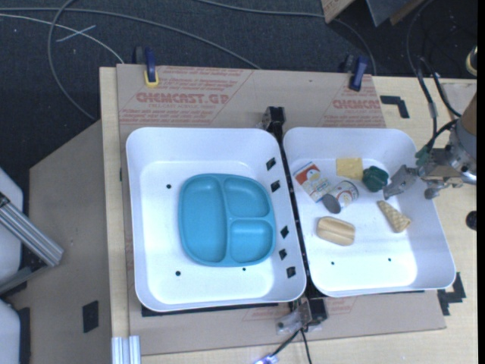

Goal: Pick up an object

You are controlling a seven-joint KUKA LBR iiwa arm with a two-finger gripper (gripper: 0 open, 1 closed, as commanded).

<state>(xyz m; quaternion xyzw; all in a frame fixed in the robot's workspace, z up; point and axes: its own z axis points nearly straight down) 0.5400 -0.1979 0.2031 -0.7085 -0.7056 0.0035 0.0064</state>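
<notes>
Gripper (413, 182): mine, over the right bin's (424, 279) far edge; whether it's open I cannot tell.
Cone (394, 215): just below it, lying flat.
Feel: probably light, stiff, ridged.
Hold: across its wide end, I'd judge.

Blue tray (225, 220) (white bins (151, 158)), green object (374, 177)

arm (471, 131): cut off by right edge behind gripper (411, 179) | label on small can (345, 193) left of gripper: too small to read
</notes>
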